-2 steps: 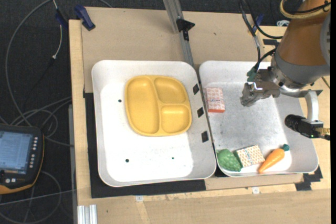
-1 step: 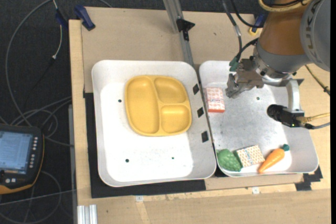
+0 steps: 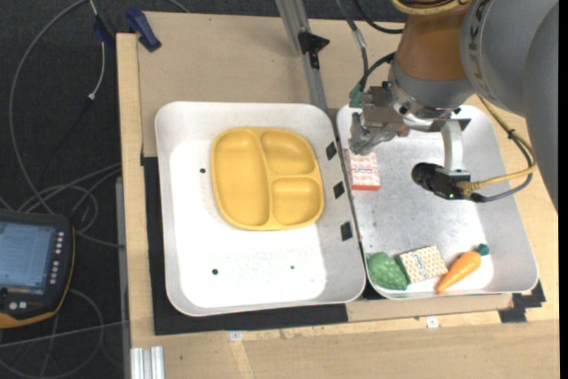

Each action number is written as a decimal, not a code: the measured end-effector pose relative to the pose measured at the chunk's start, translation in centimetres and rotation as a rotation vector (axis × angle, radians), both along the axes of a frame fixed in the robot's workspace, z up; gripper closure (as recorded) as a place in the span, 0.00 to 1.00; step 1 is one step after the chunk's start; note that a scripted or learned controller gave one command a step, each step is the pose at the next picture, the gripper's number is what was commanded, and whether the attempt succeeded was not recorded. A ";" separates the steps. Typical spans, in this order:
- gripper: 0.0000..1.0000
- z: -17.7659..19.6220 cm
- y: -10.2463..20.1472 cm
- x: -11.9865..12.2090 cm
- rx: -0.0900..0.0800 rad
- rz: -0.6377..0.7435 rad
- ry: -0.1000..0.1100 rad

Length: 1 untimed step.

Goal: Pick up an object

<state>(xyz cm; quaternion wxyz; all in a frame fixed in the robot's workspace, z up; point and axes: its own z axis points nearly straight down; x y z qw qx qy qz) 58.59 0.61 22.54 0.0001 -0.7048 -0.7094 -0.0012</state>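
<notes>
Left bin (image 3: 177, 191) holds a yellow divided tray (image 3: 266, 176), well left of the jaws and too broad and rigid for them, I'd say. Gripper (image 3: 366, 140) hangs over the right bin's (image 3: 506, 217) left edge, can't tell how far the jaws are open and nothing visibly between them; directly under and touching or nearly touching sits a small white-and-red packet (image 3: 365, 172), likely light, slightly crushable, best pinched across its short sides. Further below-right of the jaws near the front wall: green lump (image 3: 387, 270), patterned pale block (image 3: 422, 263), orange toy carrot (image 3: 460, 269), all probably light.
</notes>
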 end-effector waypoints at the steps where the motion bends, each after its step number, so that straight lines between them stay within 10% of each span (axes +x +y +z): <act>1: 1.00 0.0 6.0 2.4 0.001 0.001 -0.001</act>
